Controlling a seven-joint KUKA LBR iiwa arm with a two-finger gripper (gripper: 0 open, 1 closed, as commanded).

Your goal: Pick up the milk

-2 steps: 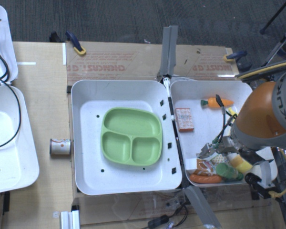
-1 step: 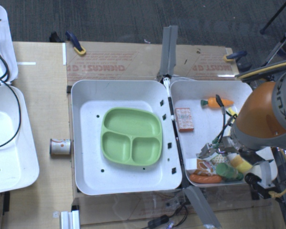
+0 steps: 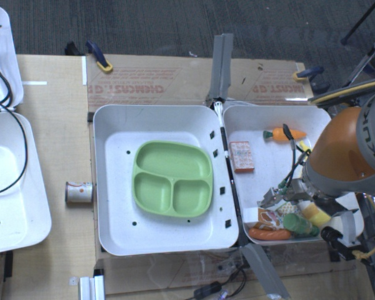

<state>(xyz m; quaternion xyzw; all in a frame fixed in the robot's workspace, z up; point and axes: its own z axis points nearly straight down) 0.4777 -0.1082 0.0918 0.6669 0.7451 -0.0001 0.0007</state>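
- My gripper [image 3: 272, 199] hovers low over the toy-food pile [image 3: 281, 224] at the right bin's near edge; finger state unreadable.
- The milk, likely the pinkish carton [image 3: 241, 155], lies flat mid-bin near the left wall; I risk grabbing clutter instead.

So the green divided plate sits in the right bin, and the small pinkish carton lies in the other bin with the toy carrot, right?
Not quite: the green divided plate sits in the left bin, as the camera view shows. The small pinkish carton does lie in the other bin, the right bin, with the toy carrot.
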